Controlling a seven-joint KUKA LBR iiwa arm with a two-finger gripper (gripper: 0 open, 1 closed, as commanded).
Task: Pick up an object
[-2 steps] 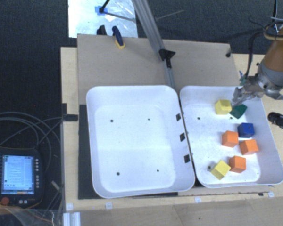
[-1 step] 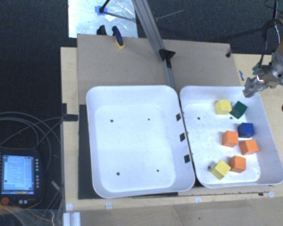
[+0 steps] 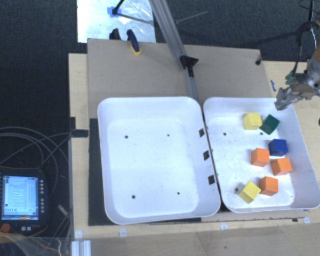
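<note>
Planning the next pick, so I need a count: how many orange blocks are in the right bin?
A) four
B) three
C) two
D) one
B: three orange blocks lie in the right bin, one left of the blue block, one below it, and one beside the lower yellow block.

Overhead view of a tabletop with two shallow white bins side by side. The left bin lies at centre frame. The right bin holds seven blocks: two yellow, three orange, one green, one blue. The jaws hang over its upper right rim.
</note>
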